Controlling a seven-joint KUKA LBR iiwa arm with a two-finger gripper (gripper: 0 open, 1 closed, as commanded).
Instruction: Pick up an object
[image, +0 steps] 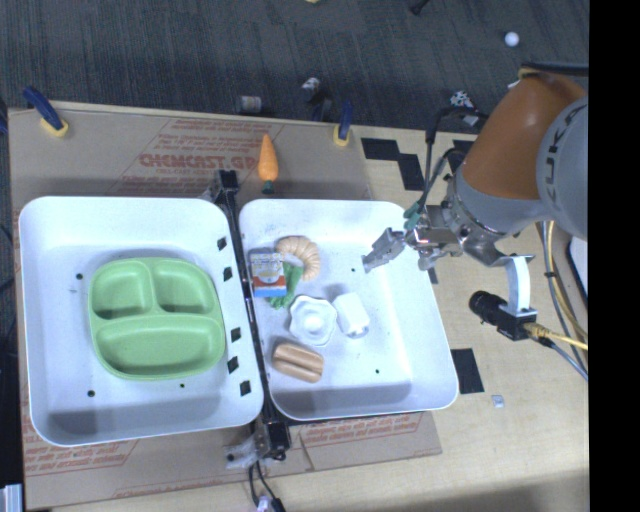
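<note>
Gripper (383, 250) over right bin (400, 350), finger state indeterminable. Nearest candidate: white cup (352, 313), down-left of gripper, apart from it.

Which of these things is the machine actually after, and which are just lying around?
For the job:
pincer
croissant
hot dog
white cup
fried egg
small packet
right bin

Just lying about:
green divided plate
left bin
carrot
blue clamps
</note>
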